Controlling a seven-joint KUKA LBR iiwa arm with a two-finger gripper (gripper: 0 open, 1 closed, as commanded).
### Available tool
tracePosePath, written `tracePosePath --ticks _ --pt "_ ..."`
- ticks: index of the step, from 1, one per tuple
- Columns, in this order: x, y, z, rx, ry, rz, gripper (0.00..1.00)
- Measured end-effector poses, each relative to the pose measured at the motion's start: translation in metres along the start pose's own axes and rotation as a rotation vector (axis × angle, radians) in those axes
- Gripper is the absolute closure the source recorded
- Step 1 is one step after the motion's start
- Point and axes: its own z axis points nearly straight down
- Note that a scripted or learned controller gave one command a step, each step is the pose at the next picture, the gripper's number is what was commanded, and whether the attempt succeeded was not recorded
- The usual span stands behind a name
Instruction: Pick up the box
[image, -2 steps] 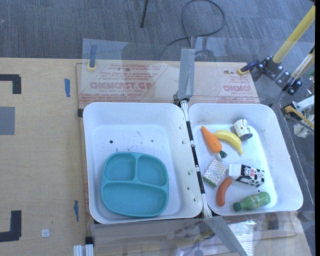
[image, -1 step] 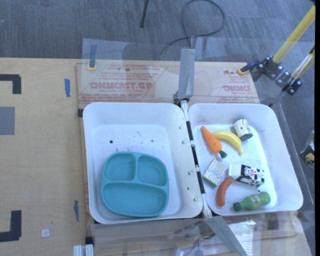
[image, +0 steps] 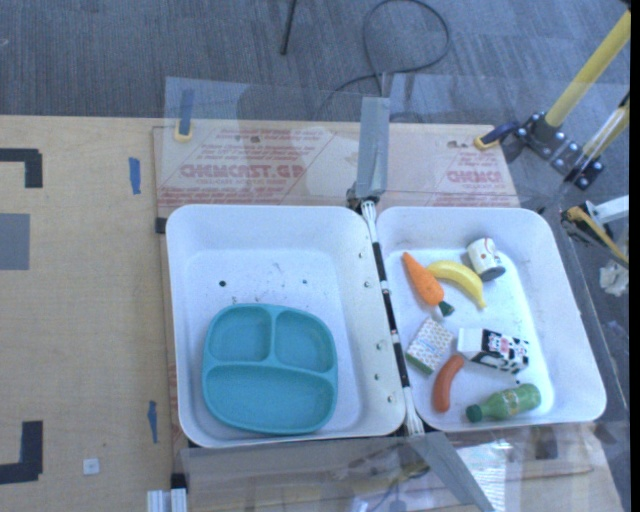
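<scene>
1. Nearest the camera in the right bin, a green bottle lies on its side by the front rim. An orange sausage-shaped toy lies just left of it, tilted.
2. Just behind the sausage toy, the box rests on the bin floor near the divider between the two bins. It is small, pale and speckled with green, and it sits turned at an angle. Nothing is touching it from above and nothing is lifting it.
3. Beside it to the right lies a cow-patterned carton, close to the box but apparently apart from it.
4. Further back are a carrot, a banana and a small white can, well clear of the box.
5. The left bin holds a teal divided plate, and both bins stand on the wooden tabletop.
6. I judge that the task is at its start: the box is untouched, and no approach to it is under way.
7. I cannot tell whether the pincer is apart or together.
8. All of the work is left: reaching over the right bin, coming down on the box, closing on it and raising it. The sausage toy and carton crowd it, so a clean approach looks tight.
</scene>
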Motion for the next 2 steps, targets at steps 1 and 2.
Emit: tracePosePath --ticks 1,2 --pt "-0.023 -0.005 -0.131 0.0 -0.001 -0.158 1.0" --pt "-0.014 -0.003 -0.05 0.002 -0.001 -0.786 1.0"
